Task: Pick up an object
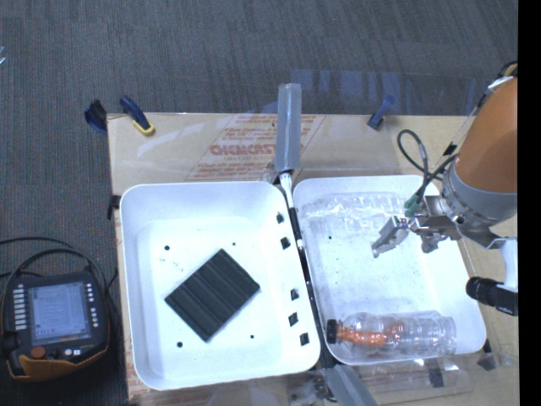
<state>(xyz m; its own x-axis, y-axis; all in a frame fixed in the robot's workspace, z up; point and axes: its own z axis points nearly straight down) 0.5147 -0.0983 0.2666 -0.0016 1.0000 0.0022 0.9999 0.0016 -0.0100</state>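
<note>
camera view, looking down at a slant: bench (169,146) bearing two white bins. left bin (139,218): one dark ribbed pad (212,294), lying flat, well apart from the arm. right bin (469,265): one clear plastic bottle (397,331) on its side along the near wall, long axis left to right, orange cap end left. jaws (396,233) hover over the right bin's middle, grasping nothing; spread or closed i cannot tell. bottle lies nearest, toward the bin's near edge.
</note>
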